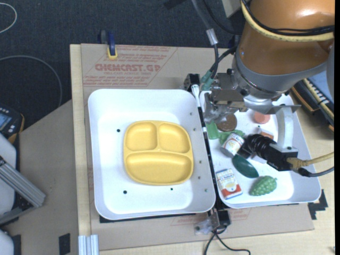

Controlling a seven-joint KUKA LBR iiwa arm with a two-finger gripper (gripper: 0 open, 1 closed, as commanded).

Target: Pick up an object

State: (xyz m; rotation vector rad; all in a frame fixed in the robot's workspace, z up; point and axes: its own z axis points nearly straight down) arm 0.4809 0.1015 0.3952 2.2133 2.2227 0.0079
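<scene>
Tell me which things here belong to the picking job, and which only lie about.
For the job: gripper; right bin with green grapes, small carton, little can, dark green piece.
Lying about: yellow divided plate in left bin; blue clamp.

- Left bin (101,142): white plastic, smooth, softly glossy, with small dark dots showing on its floor.
- Divided plate (158,152): yellow plastic, smooth with a satin sheen.
- Surface (133,65): brown board that looks like cardboard, matt, printed in faded red lettering.
- Floor (53,20): dark carpet, rough and matt.
- Arm (287,31): orange band looks polished and glossy, catching highlights; the grey shell below it is smoother and duller.
- Right bin (305,187): same white smooth plastic.
- Grape bunch (263,185): green, bumpy, plastic-looking.
- Small carton (229,183): printed, looks like paper or card.
</scene>
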